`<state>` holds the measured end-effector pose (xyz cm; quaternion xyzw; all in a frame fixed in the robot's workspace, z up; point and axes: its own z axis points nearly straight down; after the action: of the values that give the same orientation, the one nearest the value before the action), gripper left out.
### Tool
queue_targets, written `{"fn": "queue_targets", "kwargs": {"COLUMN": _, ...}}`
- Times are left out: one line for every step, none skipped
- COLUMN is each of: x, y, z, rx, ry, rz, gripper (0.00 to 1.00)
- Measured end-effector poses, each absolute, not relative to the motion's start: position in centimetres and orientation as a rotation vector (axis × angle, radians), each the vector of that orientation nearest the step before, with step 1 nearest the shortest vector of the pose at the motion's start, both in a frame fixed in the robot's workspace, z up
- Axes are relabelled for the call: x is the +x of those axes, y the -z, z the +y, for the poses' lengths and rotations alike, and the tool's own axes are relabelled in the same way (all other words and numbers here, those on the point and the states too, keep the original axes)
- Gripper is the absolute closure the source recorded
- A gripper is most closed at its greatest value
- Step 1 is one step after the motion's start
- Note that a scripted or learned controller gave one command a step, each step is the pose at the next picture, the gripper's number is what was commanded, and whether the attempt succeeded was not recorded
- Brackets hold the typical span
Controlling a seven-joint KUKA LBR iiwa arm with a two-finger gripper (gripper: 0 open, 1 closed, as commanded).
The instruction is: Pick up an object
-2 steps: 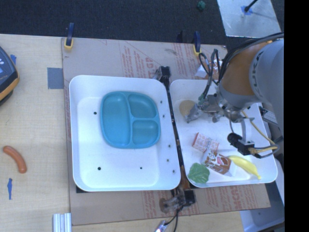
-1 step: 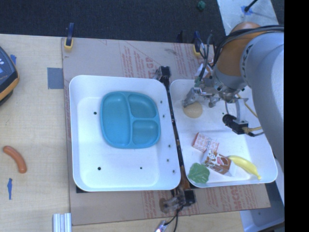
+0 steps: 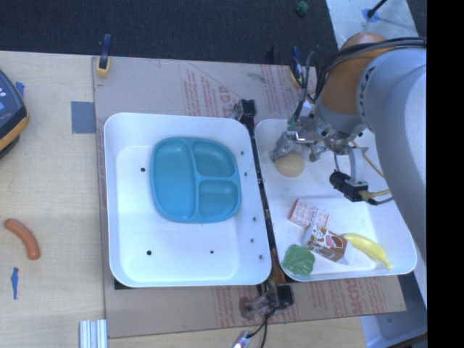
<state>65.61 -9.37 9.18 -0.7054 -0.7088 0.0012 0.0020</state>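
Pale wooden counter (image 3: 51,194) carries cardboard and two white bins. At the right bin's (image 3: 395,227) far end a small tan, rounded lump (image 3: 290,166) lies directly under the claw (image 3: 293,145), just toward the near side; whether the claw is spread or pinching I cannot tell. Further out lie a pink packet (image 3: 307,213), green leafy piece (image 3: 298,259), glossy yellow banana (image 3: 367,248), and, in the left bin (image 3: 127,267), a matte blue divided plate (image 3: 196,179).

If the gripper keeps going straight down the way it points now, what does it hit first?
Most likely the tan round object in the right bin: the gripper sits right above it. Depth is unclear from this slanted view, so it may land slightly off-centre.
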Motion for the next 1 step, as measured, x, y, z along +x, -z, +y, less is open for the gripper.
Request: {"fn": "queue_targets", "kwargs": {"x": 65.61, "y": -9.19, "z": -9.28, "rx": -2.211, "ry": -0.005, "rz": -2.225, "gripper": 0.0}}
